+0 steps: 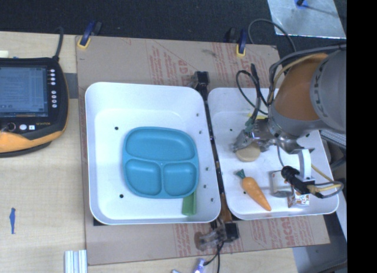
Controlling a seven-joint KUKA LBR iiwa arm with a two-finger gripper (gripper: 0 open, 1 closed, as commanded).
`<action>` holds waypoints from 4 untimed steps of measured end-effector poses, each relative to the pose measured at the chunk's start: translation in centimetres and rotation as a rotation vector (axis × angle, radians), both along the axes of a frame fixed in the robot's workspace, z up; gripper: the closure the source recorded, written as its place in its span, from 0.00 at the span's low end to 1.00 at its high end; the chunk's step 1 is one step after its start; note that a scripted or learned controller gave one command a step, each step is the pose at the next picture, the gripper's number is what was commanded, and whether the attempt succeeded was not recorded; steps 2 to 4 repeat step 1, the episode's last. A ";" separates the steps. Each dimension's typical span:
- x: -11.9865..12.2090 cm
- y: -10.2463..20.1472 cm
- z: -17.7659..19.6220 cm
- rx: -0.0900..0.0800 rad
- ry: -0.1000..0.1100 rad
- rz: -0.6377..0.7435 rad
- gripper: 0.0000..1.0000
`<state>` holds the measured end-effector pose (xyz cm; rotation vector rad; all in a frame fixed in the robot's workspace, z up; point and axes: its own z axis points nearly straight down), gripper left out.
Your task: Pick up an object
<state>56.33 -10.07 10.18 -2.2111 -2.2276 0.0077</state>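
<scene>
Two shallow white bins side by side on the bench. Left bin (100, 148), centre of frame: a blue divided plate (159, 161) lies flat in it, with a small green piece (189, 205) at the bin's lower right wall, just below the plate.

Right bin (224, 113), right of centre: an orange carrot (257, 192) with a green top lies at a slant in the lower part; a pale round object (248, 153) sits above it, nearer the middle; a small white-and-metal item (281, 183) lies to the carrot's right.

Arm (306, 92) enters from the right — orange band over the upper part of the right bin. Gripper (252, 137) is low, at the pale round object, its metal parts touching or just over it. Jaw opening — cannot tell; wrist hides it. Carrot is apart from the gripper.

A handheld screen pendant (29, 104) rests on the bench at the left edge.
</scene>
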 end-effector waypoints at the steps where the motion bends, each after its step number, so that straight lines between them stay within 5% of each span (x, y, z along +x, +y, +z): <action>1: 3.4 6.6 9.1 0.003 -0.004 -0.003 1.00; 4: 3.4 6.6 9.1 0.003 -0.004 -0.003 1.00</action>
